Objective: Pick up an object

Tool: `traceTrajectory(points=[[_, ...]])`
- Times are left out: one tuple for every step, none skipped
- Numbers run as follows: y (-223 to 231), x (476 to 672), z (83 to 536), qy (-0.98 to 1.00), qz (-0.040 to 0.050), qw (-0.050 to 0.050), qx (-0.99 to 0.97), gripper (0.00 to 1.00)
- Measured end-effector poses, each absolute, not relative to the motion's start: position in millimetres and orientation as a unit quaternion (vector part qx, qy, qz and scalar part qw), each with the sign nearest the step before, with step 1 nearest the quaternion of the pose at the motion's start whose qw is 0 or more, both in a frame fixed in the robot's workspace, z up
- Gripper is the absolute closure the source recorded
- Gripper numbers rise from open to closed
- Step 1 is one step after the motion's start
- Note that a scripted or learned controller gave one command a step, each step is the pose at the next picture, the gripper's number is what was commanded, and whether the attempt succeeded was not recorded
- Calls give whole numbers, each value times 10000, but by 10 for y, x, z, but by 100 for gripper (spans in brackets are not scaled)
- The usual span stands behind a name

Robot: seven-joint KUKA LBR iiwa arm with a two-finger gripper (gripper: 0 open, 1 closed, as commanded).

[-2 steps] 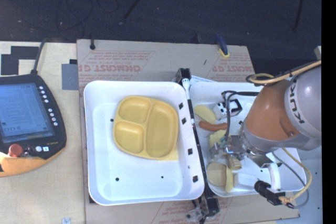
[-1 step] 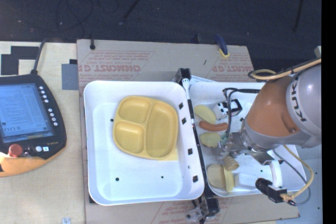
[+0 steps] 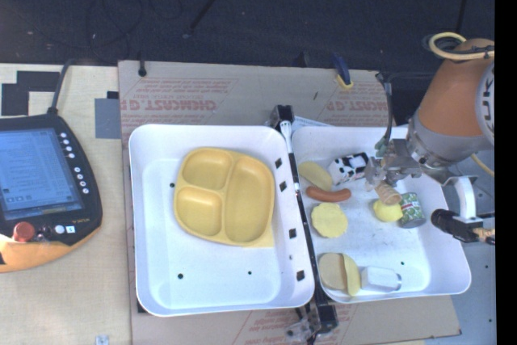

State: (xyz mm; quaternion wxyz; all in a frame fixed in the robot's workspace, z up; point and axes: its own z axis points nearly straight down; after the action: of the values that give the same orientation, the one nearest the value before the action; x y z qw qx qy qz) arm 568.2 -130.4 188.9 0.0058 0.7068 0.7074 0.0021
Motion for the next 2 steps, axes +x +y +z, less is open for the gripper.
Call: traceTrajectory(points=[[-762, 5084, 1871, 7080, -15, -40, 7062, 100], [-871, 4730, 1475, 7064, -24, -41, 7078, 100]])
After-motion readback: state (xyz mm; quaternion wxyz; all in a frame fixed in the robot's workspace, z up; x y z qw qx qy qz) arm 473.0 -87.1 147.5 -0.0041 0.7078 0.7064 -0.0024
